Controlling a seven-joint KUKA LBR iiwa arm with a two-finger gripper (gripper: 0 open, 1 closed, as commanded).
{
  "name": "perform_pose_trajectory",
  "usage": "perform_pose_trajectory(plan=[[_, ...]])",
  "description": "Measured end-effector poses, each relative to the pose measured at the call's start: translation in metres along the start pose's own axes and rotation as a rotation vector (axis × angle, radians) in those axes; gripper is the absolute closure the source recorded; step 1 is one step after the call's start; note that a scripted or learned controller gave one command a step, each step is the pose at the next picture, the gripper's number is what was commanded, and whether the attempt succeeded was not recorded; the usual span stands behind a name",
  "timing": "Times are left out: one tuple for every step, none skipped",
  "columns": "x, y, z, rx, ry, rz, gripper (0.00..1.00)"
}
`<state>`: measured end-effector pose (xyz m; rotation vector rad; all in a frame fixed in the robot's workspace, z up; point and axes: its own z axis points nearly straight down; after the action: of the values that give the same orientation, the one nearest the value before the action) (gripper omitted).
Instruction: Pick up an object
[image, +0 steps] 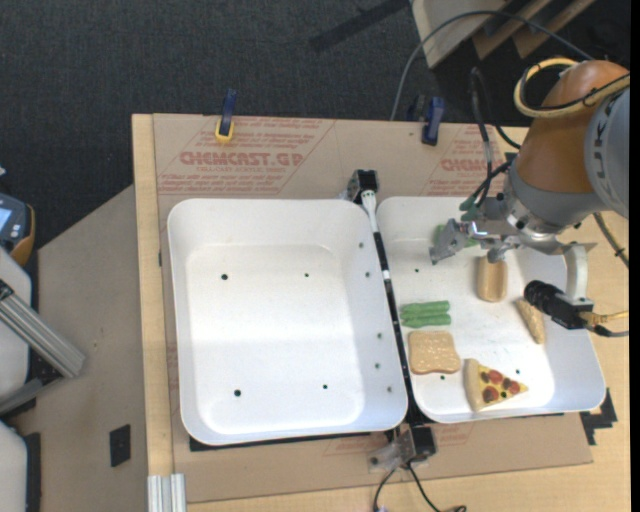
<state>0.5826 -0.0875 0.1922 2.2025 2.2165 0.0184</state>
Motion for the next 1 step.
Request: perform_pose_trajectory(plan=[[0.0751, 0.0182, 0.0077, 0.016, 0.005, -0.001, 0.0]])
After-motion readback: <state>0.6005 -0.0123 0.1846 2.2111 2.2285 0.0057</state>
